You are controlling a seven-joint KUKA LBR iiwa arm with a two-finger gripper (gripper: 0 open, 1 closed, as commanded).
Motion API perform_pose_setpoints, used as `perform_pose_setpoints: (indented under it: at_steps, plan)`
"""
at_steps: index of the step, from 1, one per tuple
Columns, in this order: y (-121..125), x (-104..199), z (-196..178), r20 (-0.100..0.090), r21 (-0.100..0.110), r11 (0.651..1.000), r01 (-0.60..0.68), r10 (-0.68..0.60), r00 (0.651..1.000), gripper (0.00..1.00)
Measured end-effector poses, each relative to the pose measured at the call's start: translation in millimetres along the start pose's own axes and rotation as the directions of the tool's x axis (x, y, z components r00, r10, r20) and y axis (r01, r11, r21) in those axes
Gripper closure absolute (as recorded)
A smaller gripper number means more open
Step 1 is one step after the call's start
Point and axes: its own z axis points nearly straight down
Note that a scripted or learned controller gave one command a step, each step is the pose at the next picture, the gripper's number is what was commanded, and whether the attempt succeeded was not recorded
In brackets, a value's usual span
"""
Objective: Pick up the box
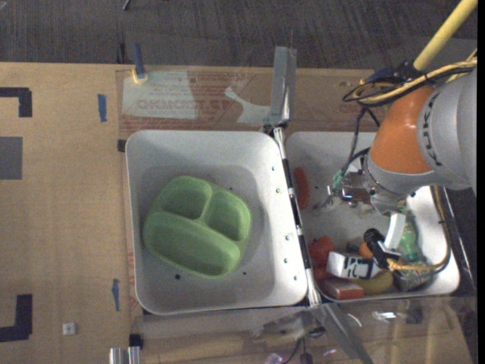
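Observation:
The box (349,265) is small and white with black print. It lies near the front of the right bin (318,154) among other items. My gripper (339,190) hangs over the middle of that bin, behind the box and slightly to its left, apart from it. Nothing shows in its grasp. The grey arm with its orange band (400,139) reaches in from the right and hides part of the bin's right side.
A green divided plate (198,224) lies in the left bin (151,158). In the right bin, a red piece (301,186) lies along the left wall. A red item (321,248), a yellow-brown fruit (379,283), a flat red piece (342,291) and a green item (410,241) crowd around the box.

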Motion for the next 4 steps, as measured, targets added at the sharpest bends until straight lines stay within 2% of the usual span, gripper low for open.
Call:
perform_pose_setpoints:
  at_steps: [1,2,3,4]
  plan:
    - [72.2,11.0,0.8,0.002,-0.002,0.997,-0.075,0.075,0.997,0.0]
    - [55.4,9.8,0.3,0.002,0.001,0.999,-0.037,0.037,0.999,0.0]
    - [73.9,-31.0,-49.2,0.004,-0.003,0.988,0.152,-0.152,0.988,0.0]
    - [100.1,-9.7,-23.2,0.012,-0.026,0.995,0.101,-0.101,0.995,0.0]
